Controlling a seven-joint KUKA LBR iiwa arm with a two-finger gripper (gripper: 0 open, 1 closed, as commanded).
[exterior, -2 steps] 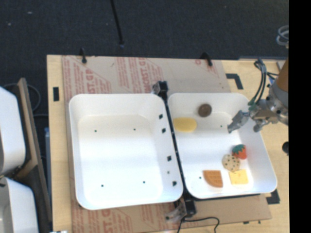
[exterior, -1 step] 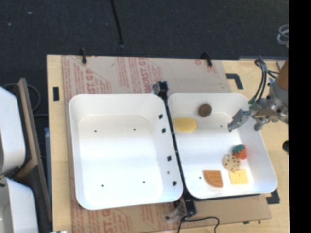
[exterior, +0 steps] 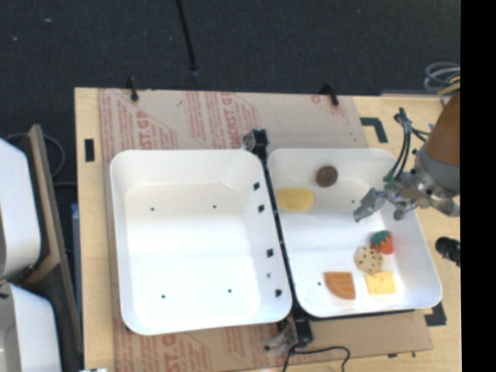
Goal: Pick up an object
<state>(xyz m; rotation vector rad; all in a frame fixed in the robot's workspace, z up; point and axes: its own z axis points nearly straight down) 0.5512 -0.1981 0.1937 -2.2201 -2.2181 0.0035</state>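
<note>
White plastic, shallow and glossy: the right bin (exterior: 310,289) holds every loose piece, and the arm's jaws (exterior: 385,203) hang over its upper right part, spread apart with nothing between them, one finger reaching left toward the bin's middle.

The nearest candidate is the small red and green piece (exterior: 381,242), which lies just below the jaws in this view, a little to their right, close to the bin's right wall. Touching it on the lower left sits a speckled round cookie (exterior: 369,260), so the two crowd each other. The red piece looks slightly taller than wide, its green end uppermost, though at this size I cannot be sure of its long axis.

Farther off lie a yellow oval (exterior: 295,200) to the left, long axis running left to right, a dark brown disc (exterior: 326,176) up and left, and an orange wedge (exterior: 339,284) beside a yellow square (exterior: 380,284) near the bottom edge.
</note>
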